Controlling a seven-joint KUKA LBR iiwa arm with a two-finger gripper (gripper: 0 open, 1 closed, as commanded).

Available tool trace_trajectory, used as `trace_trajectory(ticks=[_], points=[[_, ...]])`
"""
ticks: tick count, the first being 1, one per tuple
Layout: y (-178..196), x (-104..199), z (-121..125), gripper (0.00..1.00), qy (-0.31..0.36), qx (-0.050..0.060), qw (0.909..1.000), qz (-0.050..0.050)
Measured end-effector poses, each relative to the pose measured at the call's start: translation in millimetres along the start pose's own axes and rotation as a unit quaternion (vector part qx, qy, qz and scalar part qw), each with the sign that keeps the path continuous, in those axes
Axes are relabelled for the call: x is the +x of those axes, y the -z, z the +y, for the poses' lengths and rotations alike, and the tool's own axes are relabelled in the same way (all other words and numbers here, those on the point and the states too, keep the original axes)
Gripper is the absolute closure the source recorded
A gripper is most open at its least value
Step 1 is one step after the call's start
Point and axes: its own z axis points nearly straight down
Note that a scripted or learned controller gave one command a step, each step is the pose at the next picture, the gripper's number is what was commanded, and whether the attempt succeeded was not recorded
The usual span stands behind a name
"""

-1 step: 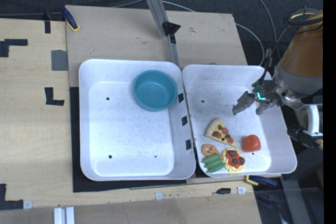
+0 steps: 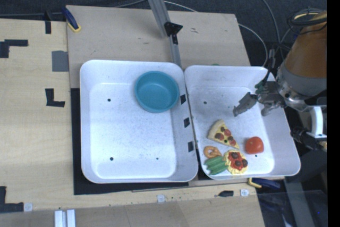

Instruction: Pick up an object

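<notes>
So far nothing looks picked up. Nearest the camera, the toy food lies untouched at the front of the right bin point(image 2: 276, 167): green beans point(image 2: 216, 166), a pretzel point(image 2: 211, 152), a small round pizza point(image 2: 236, 162), a pizza slice point(image 2: 223, 133) and a red tomato point(image 2: 254, 144). Just beyond them hangs the gripper point(image 2: 254, 103), fingers apparently spread with nothing between them, though blur leaves this uncertain. Farther off, a blue bowl point(image 2: 156, 91) sits in the left bin point(image 2: 106, 162). The whole grasp remains.

Blue bowl point(image 2: 156, 91), red tomato point(image 2: 254, 145), speckled white bins point(image 2: 106, 114), orange-banded grey arm point(image 2: 305, 58)
</notes>
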Motion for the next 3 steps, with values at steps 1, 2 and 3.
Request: trace_trajectory(ticks=[1, 2, 3], points=[[-62.9, -2.4, -0.2, 0.0, 0.0, 0.003, 1.0, 0.0], [-123.2, -1.6, 2.6, 0.0, 0.0, 0.0, 1.0, 0.0], [-128.0, -1.7, 4.3, 0.0, 0.0, -0.003, 1.0, 0.0]])
